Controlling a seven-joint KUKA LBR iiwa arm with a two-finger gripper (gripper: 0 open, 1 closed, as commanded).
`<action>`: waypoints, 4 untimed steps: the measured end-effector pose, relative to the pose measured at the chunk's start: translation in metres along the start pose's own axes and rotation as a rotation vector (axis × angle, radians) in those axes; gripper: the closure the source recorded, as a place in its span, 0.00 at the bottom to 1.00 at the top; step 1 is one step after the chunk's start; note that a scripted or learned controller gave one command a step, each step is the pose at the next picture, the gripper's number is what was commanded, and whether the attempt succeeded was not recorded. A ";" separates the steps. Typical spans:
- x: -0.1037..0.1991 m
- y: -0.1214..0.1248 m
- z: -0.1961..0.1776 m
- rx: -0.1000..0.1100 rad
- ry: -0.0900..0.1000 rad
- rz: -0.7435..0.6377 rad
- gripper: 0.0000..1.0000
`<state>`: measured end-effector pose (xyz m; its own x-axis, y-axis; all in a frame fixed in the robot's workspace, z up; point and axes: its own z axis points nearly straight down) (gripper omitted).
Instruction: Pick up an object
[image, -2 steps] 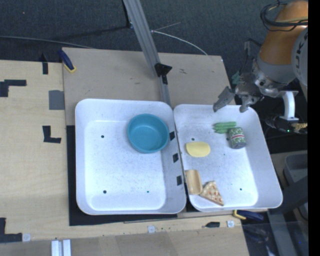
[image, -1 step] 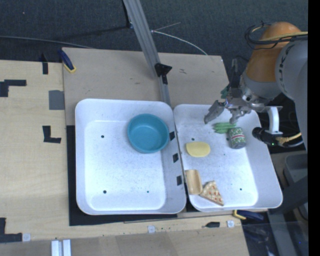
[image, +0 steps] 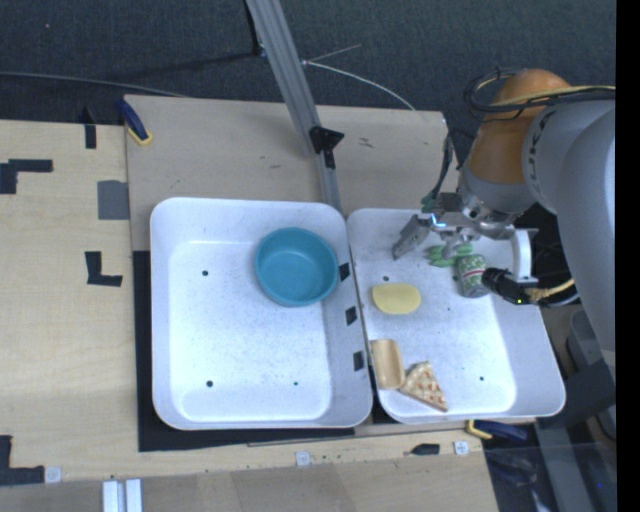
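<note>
In the right bin, my gripper hangs over the far part, open, with one grey finger splayed to the left. Nothing is visibly held between its fingers. A small green item lies just beside it to the right. Next to that stands a green-and-white can. A yellow oval piece lies a little nearer than the gripper. A brown bread roll and a pizza slice sit at the bin's near left corner.
The left bin holds a blue bowl at its far right. A grey metal pole slants down to the gap between the bins. The arm's orange band and grey body crowd the right side.
</note>
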<state>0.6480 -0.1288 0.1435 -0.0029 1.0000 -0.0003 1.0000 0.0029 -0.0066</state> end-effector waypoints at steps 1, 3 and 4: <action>0.001 -0.001 0.054 -0.001 0.000 0.001 0.00; 0.001 0.005 -0.002 -0.009 0.000 0.001 1.00; 0.002 0.006 -0.056 -0.011 0.000 0.001 1.00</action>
<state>0.6542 -0.1270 0.1992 -0.0021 1.0000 -0.0007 1.0000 0.0021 0.0043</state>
